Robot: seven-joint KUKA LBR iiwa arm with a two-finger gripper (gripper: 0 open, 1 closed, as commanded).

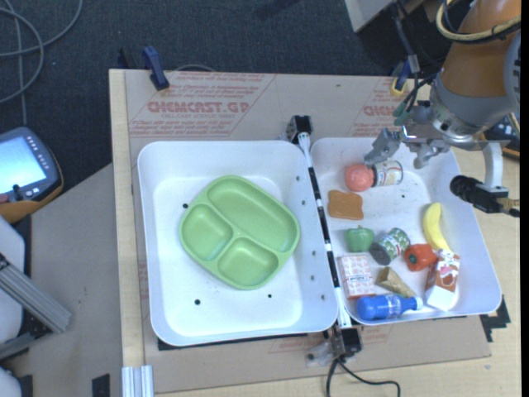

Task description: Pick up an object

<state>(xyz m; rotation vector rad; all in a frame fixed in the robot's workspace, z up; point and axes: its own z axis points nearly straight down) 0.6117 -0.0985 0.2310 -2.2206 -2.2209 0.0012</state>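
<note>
The counter (207, 106) is covered with printed cardboard, and two shallow white bins are set on it side by side. The left bin (165, 288) is occupied by a green divided plate (239, 231), lying near its middle. The right bin (475, 246) is filled with small items: a yellow banana (435, 226) toward the right wall, a blue bottle (384, 307) at the near edge, a white-and-red carton (445, 277), a pink-patterned packet (356, 274), an orange-brown slab (345, 205), a green pepper (359, 238), a can (391, 245), a red tomato-like piece (419, 257) and a pink ball (359, 177). A small jar (387, 174) is seen lying on its side beside the ball, at the far end. The hand (405, 149) is held just above that jar, fingers spread, nothing between them.
</note>
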